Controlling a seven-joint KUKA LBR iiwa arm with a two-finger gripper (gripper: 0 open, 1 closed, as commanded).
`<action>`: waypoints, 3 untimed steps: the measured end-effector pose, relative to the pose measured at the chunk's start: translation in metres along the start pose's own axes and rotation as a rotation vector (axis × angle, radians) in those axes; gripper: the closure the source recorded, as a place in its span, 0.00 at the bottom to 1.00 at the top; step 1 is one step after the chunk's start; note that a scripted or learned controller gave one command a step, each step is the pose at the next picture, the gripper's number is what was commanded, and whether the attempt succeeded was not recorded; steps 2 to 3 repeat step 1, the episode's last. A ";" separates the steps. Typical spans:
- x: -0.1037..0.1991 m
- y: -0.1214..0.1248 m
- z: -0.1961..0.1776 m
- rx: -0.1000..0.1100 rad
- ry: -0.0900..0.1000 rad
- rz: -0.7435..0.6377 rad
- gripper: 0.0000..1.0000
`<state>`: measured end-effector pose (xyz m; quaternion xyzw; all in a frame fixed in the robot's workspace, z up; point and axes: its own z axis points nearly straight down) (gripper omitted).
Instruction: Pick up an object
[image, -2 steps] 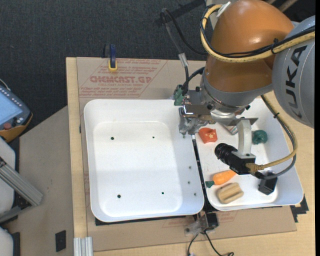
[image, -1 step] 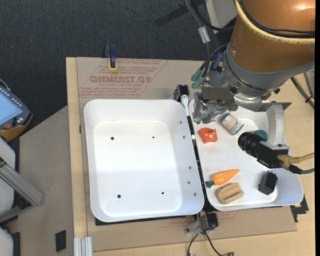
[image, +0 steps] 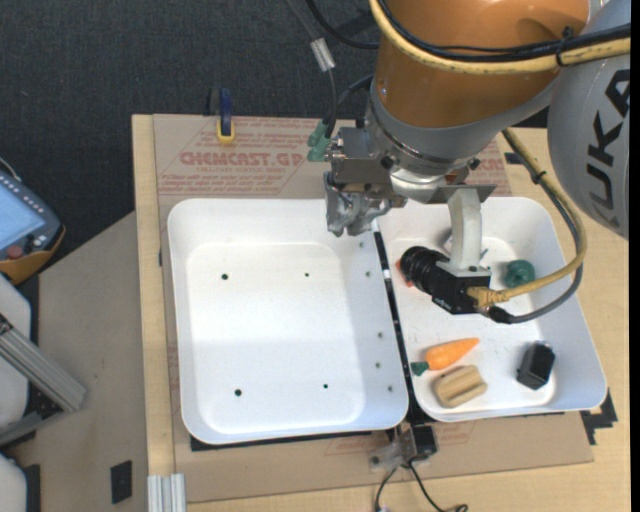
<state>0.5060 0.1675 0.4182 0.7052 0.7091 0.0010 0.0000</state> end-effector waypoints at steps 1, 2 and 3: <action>-0.073 -0.029 0.038 0.009 -0.004 0.014 1.00; -0.073 -0.029 0.038 0.009 -0.004 0.014 1.00; -0.073 -0.029 0.038 0.009 -0.004 0.014 1.00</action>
